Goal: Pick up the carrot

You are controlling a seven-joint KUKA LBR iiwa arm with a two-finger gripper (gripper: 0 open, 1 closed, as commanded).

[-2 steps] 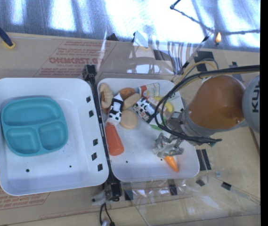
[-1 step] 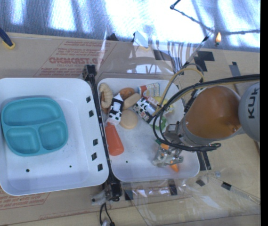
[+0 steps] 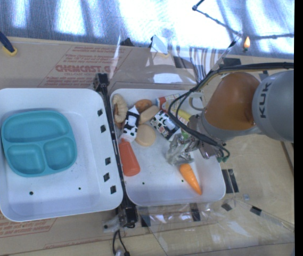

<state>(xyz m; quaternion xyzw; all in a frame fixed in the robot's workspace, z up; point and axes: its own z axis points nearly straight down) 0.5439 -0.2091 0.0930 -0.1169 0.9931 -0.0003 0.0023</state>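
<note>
— Where's the carrot (image 3: pixel 191 178) from where the gripper (image 3: pixel 180 149) is?

— Just below it, towards the near wall of the right-hand bin (image 3: pixel 162 196), lying flat with the thick end up by the tool and the tip pointing away. Close, but I'd not call it touching.

— Are the jaws spread or pinched together?

— Cannot tell; it's a tangle of metal and cable from here. Nothing is visibly between them.

— How do you reckon the carrot handles?

— Looks like a toy: light, stiff, smooth plastic, so likely slippery, and the taper could squirt it out of a pinch. I'd take it across the thick half, square to its length.

— Anything crowding it?

— No. The orange bottle (image 3: pixel 129 157) lies well off to the tool's far side, the cow-patterned pieces (image 3: pixel 164 125) above.
</note>
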